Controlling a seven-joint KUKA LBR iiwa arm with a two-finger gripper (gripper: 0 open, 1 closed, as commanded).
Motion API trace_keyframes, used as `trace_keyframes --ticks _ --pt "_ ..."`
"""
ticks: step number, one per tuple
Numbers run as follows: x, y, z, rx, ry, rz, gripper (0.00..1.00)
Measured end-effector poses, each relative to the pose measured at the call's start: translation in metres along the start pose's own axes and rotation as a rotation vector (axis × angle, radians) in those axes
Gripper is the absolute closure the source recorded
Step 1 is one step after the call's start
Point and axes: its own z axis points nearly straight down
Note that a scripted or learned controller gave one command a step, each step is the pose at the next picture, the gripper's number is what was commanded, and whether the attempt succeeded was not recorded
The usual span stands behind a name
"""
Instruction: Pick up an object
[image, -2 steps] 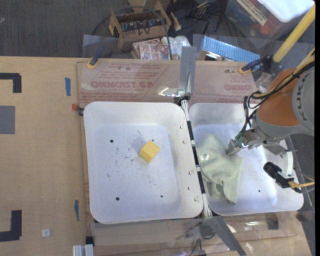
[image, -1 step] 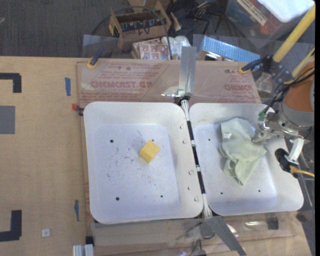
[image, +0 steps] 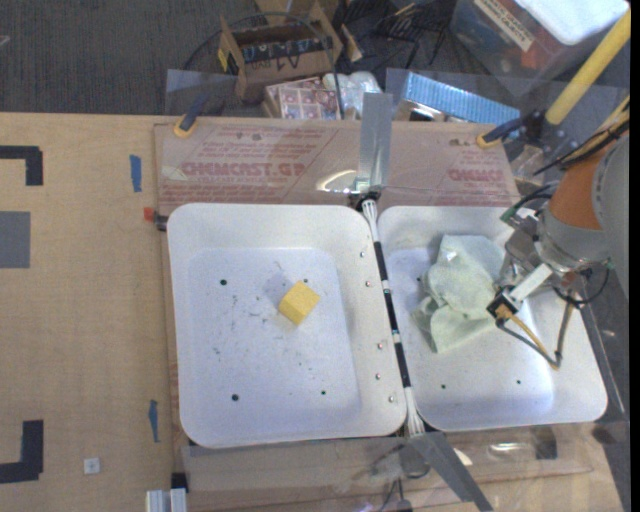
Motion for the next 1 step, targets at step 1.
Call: trace_keyframes --ticks 1 --pt "0.0187 -0.0354 0.0 -0.002 0.002 0.324 1.0"
